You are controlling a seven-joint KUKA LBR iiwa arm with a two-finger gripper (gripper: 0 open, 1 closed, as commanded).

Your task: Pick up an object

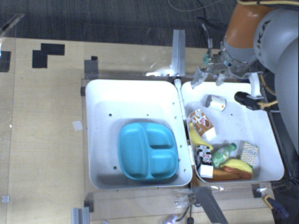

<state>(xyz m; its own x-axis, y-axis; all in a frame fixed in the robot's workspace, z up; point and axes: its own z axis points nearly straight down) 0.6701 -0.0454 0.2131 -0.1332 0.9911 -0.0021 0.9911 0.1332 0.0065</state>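
My gripper [208,78] hangs over the far edge of the right bin [273,143], open, with nothing between its fingers. Just in front of it a small silver can [216,102] lies on its side. Further forward lie a brown and white snack packet [202,122], a yellow banana [198,140], a green bottle [223,154], a second banana [238,164], a patterned packet [249,152] and a small dark box [203,154]. A red item [229,174] is partly hidden under the second banana.
The left bin [100,125] holds a blue divided plate [148,149]. A metal post [178,55] stands behind the wall between the bins. The grey arm with its orange band [245,20] fills the upper right.
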